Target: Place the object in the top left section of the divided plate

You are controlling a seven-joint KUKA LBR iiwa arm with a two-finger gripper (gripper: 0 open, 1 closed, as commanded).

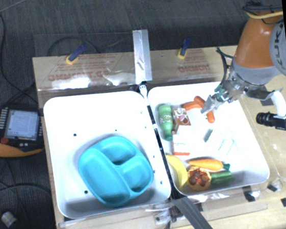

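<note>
Blue plastic, moulded into three sections, the divided plate [115, 170] lies tilted in the left white bin [61, 120], toward that bin's near side. Its sections hold nothing that can be seen.

On the worktop [277, 147], the right white bin [248, 140] carries all the loose items. At its far left a green bottle-shaped toy [164, 119] lies lengthwise along the divider, with a small brown-and-white packet [181, 117] just beside it on the right. An orange sausage-shaped toy [192, 104] lies further right, near the far wall. Close to it is a short orange-red piece [210, 116], just under the hand. At the near side, a yellow banana-shaped toy [177, 170] rests against the left wall, touching a cluster made up of an orange carrot-like toy [206, 163], a brown speckled lump [198, 178] and a dark green vegetable-shaped toy [221, 178].

Reaching in from the right, the grey arm with its orange band [255, 42] holds the hand [214, 101] over the far right part of the right bin, well apart from the plate. Its fingers are too small and blurred to judge, so I cannot tell whether they are wide, narrow, or closed on the orange-red piece next to them.

A small black-screened device in an orange case [16, 131] sits on the floor left of the bins.
</note>
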